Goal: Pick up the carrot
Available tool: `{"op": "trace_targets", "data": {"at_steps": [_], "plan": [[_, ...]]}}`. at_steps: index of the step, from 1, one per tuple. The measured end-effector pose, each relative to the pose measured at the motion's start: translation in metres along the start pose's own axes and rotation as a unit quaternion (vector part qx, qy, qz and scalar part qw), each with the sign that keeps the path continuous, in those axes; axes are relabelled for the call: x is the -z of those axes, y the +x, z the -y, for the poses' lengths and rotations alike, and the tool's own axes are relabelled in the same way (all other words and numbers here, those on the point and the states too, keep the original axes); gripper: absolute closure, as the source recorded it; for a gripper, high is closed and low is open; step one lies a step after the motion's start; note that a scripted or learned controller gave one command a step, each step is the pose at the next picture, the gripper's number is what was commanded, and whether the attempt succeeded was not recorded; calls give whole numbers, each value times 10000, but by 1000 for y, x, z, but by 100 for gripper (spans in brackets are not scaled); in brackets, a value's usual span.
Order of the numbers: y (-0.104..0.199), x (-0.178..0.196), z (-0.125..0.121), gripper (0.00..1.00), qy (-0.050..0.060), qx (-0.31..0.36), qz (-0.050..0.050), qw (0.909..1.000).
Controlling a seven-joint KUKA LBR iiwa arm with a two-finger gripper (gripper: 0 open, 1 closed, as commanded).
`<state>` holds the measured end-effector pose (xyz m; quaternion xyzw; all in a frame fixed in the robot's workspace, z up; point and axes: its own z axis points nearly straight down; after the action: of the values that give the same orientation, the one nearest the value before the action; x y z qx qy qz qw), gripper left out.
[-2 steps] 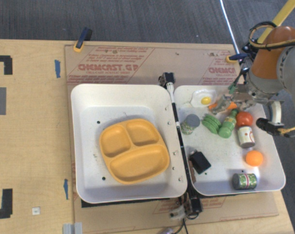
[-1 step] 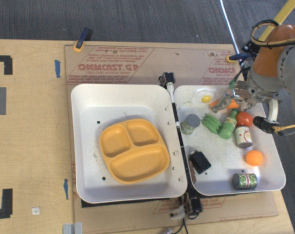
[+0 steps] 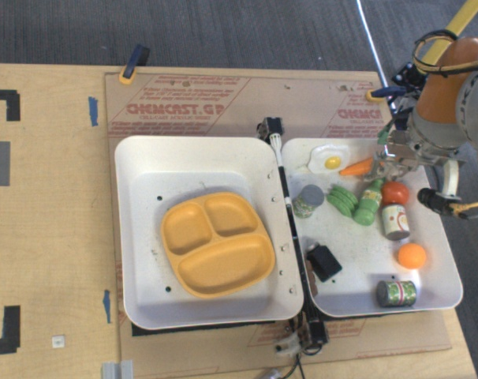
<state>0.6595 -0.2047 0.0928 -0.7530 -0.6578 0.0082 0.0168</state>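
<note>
A green-labelled can (image 3: 396,293) lies at the near edge of the right bin (image 3: 357,294), with an orange ball (image 3: 412,256) and a black block (image 3: 323,262) just beyond it. The left bin (image 3: 136,180) holds a yellow divided tray (image 3: 217,243). Farther back lie a white can (image 3: 395,221), a green bottle (image 3: 367,207) and a fried egg (image 3: 329,161). The carrot (image 3: 356,167) lies near the far rim, right beside the tool (image 3: 387,158); its grip cannot be told.
</note>
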Motion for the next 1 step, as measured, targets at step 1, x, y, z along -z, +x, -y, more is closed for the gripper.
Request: {"op": "trace_targets", "data": {"at_steps": [1], "plan": [[6,0,-1,0,-7,13,-51,10000]]}}
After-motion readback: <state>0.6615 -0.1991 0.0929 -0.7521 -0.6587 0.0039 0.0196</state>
